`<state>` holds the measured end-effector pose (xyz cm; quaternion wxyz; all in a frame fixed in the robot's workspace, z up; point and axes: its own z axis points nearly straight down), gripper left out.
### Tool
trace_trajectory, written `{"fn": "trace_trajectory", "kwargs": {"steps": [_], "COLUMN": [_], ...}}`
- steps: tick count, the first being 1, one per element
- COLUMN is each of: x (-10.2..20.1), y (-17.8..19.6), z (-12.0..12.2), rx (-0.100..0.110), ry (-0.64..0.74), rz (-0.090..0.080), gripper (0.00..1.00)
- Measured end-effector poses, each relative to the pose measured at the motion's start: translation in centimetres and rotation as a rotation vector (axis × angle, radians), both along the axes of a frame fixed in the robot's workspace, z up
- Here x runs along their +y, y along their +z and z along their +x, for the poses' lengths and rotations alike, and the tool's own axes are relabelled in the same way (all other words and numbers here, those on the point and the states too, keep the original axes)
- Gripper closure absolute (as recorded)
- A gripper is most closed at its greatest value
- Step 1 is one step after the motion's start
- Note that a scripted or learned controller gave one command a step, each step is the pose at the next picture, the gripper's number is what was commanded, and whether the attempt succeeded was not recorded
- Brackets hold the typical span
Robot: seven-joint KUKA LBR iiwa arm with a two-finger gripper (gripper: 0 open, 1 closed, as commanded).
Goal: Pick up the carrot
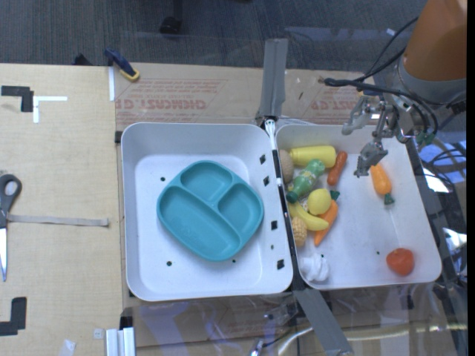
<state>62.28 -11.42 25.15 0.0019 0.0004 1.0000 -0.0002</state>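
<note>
Tomato (pixel 400 261): red and round, at the near right corner of the right bin (pixel 415 221), well apart from everything else
White lump (pixel 316 268): small, at the near left corner of the same bin, just below the corn
Corn (pixel 298 231): pale yellow cob lying against the bin's left wall
Pile of toy food: banana (pixel 310 219), lemon (pixel 319 200), a green vegetable (pixel 304 180) and a long yellow piece (pixel 312 155) crowded along the left side of the right bin
Other orange pieces: one thin red-orange one (pixel 338 167) leaning beside the yellow piece, one (pixel 326 223) under the lemon
Carrot (pixel 381 182): orange with a small green tip, lying alone on the bare white floor in the right half of the right bin
Gripper (pixel 371 154): hangs above the far right part of the bin, fingers spread apart with nothing between them; the lower finger (pixel 367 158) sits just left of the carrot's upper end, whether touching I cannot tell
Blue plate (pixel 211 209): three-part tray in the middle of the left bin (pixel 137 199)
Scissors (pixel 6 206): on the bench at far left
</note>
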Motion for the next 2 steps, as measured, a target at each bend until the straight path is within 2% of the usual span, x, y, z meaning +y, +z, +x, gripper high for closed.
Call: {"fn": "trace_trajectory", "kwargs": {"steps": [1, 2], "x": [-7.4, -10.8], "y": [-2.8, -15.7], "z": [1.6, 3.0], "rx": [-0.003, -0.003], "ry": [0.065, -0.100], "rz": [-0.001, -0.001], "gripper": [0.00, 0.00]}}
